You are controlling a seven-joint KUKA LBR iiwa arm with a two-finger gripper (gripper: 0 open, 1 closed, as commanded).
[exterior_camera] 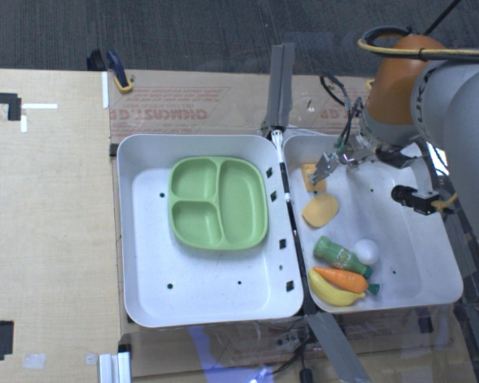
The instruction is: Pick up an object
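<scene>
My gripper [322, 171] hangs low over the back left corner of the right bin [415, 246]. It is right beside a small yellow-orange block [307, 175] and partly covers it. Just in front of the block lies a tan rounded piece [321, 210]. Toward the bin's front left are a green bottle [335, 253], a white ball [366, 251], an orange carrot [341, 278] and a yellow banana [332, 292], packed close together. Nothing is visibly lifted off the bin floor.
The left bin [144, 254] holds a green divided plate [219, 203]. A ridge with black clips [286, 206] separates the two bins. The grey arm with its orange band [399, 86] and its cables come in over the right bin's back right.
</scene>
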